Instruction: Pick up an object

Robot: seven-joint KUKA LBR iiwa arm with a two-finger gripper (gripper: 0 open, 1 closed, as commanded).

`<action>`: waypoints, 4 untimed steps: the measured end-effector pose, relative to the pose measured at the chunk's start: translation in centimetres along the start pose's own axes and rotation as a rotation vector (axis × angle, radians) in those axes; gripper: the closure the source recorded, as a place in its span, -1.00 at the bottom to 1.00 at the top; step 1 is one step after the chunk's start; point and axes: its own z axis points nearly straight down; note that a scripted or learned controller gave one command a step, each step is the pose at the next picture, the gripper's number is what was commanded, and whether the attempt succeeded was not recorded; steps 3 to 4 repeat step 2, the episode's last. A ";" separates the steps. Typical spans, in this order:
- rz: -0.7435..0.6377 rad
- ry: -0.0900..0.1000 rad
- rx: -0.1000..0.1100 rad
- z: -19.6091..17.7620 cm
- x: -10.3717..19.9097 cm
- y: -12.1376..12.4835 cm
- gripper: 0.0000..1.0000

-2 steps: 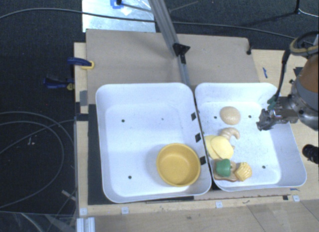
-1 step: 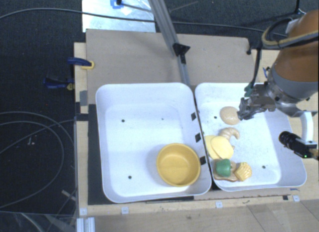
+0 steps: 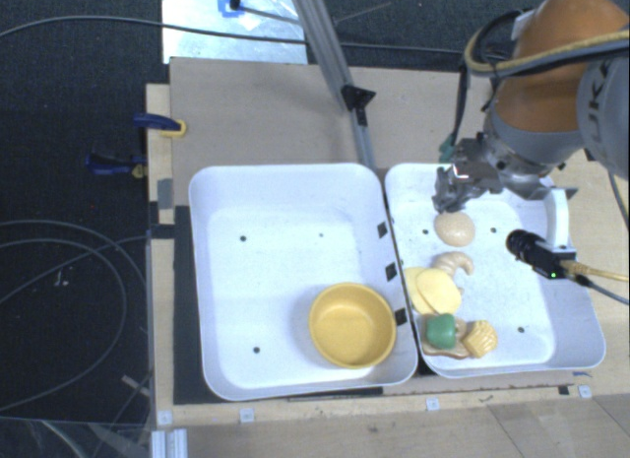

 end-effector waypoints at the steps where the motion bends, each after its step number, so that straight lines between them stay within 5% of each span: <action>1: 0.001 0.000 0.001 1.8 3.4 3.5 1.00; 2: 0.000 0.001 0.001 3.8 8.5 6.7 1.00; 4: 0.000 0.001 0.001 3.8 8.5 6.7 1.00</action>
